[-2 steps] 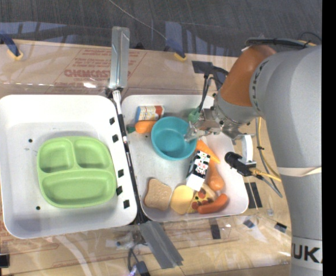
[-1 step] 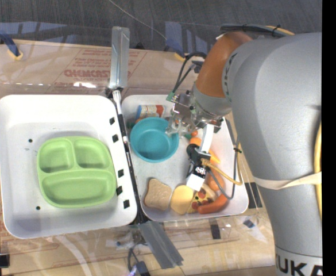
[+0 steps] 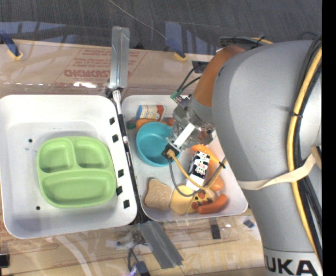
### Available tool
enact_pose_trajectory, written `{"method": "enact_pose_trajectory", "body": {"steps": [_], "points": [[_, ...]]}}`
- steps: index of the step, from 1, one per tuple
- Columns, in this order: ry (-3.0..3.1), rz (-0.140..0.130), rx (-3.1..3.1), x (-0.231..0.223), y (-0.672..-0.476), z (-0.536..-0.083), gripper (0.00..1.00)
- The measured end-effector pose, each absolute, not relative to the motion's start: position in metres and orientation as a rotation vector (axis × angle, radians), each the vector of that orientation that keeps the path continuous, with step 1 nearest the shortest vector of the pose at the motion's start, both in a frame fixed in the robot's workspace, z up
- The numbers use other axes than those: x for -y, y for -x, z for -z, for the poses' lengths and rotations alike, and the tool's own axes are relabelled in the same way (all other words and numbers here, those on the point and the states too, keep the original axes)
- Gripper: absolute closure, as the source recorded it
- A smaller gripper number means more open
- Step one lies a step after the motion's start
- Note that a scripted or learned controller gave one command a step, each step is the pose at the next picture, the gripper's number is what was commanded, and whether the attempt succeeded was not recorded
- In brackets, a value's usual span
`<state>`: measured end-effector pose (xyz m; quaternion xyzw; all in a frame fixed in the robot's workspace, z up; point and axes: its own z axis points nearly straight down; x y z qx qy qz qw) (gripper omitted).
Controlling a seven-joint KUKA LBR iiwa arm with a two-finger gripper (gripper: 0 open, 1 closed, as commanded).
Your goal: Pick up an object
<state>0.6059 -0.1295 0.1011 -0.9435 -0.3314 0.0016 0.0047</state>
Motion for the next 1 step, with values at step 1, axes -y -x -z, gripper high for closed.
{"method": "enact_pose_trajectory", "body": {"steps": [1], "points": [[3.109, -0.003, 0.421, 0.0828, -0.5850, -0.1920, 1.00]]}}
